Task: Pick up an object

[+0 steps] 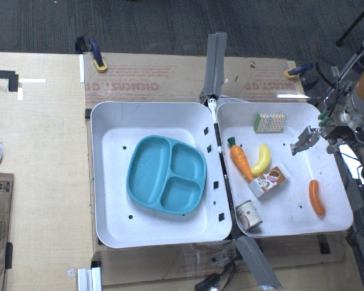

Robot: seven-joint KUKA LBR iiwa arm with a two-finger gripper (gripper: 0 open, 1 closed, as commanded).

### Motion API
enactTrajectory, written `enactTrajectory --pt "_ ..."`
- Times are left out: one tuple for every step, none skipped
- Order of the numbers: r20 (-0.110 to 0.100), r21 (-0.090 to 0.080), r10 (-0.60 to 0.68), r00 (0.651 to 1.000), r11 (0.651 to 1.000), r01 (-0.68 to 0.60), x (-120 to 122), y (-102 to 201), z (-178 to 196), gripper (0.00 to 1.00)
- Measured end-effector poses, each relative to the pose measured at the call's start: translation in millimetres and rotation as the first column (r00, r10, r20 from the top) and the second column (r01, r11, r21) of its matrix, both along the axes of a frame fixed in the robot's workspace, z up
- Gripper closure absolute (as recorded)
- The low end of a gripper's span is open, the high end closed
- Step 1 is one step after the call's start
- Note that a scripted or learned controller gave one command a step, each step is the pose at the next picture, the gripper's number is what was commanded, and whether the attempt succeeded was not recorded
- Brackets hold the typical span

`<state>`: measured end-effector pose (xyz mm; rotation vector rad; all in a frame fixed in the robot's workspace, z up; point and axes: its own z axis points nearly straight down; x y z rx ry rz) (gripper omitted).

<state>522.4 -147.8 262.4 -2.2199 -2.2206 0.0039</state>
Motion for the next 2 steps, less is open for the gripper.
enactTrajectory --pt "0.000 0.001 0.116 0.993 0.993 -0.116 -22 24 -51 0.00" --pt "-0.001 0.001 0.074 0.997 0.997 -0.074 37 39 -162 0.00"
